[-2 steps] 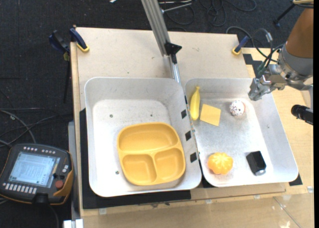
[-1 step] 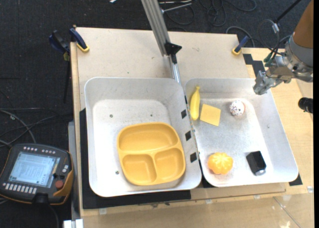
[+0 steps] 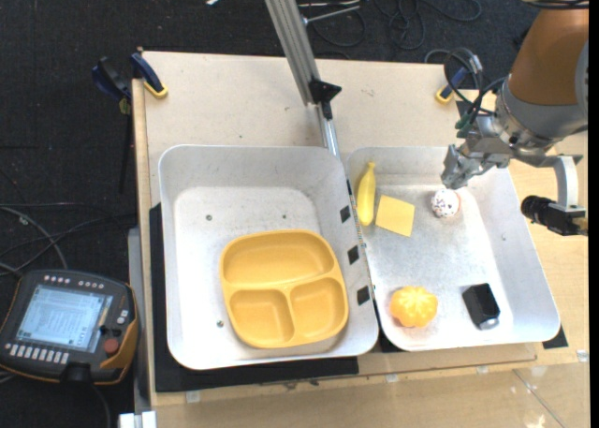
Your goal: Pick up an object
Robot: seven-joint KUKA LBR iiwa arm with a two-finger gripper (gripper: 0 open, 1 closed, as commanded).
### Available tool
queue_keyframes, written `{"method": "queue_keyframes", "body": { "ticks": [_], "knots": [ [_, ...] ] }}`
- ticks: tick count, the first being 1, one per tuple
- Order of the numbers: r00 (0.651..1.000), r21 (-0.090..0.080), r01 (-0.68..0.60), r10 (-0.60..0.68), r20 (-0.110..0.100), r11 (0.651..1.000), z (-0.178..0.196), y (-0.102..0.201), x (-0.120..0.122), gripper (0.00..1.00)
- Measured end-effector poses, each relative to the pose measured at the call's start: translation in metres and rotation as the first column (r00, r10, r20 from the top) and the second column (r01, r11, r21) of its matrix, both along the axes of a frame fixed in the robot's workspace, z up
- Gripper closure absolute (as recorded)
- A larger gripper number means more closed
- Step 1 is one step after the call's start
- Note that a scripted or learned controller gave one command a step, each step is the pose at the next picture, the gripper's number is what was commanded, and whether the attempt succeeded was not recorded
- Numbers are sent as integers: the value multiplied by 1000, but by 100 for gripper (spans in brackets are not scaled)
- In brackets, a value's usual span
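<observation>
Dark cable-strewn floor surrounds bench [image 3: 234, 98]. Left bin [image 3: 187, 183]: yellow divided tray [image 3: 281, 287]. Right bin [image 3: 510, 258]: banana [image 3: 366, 194], yellow block [image 3: 395, 215], orange fruit [image 3: 413, 306], black box [image 3: 481, 305], white speckled ball [image 3: 445, 203], likely the pick target, directly below gripper [image 3: 459, 173]. Grip state: cannot tell; arm cut off at the frame's right.

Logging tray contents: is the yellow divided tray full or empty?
Empty: yellow divided tray shows three bare compartments in the left bin.
</observation>
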State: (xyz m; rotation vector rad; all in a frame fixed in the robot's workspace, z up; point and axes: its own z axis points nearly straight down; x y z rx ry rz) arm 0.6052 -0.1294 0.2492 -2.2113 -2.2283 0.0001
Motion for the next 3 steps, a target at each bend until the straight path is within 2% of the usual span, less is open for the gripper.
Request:
{"method": "queue_keyframes", "body": {
  "ticks": [1,3],
  "knots": [
    [1000,0,0,0,0,1000,-7,53,-6,100],
    [1000,0,0,0,-2,1000,-19,146,-45,100]
  ]
}}
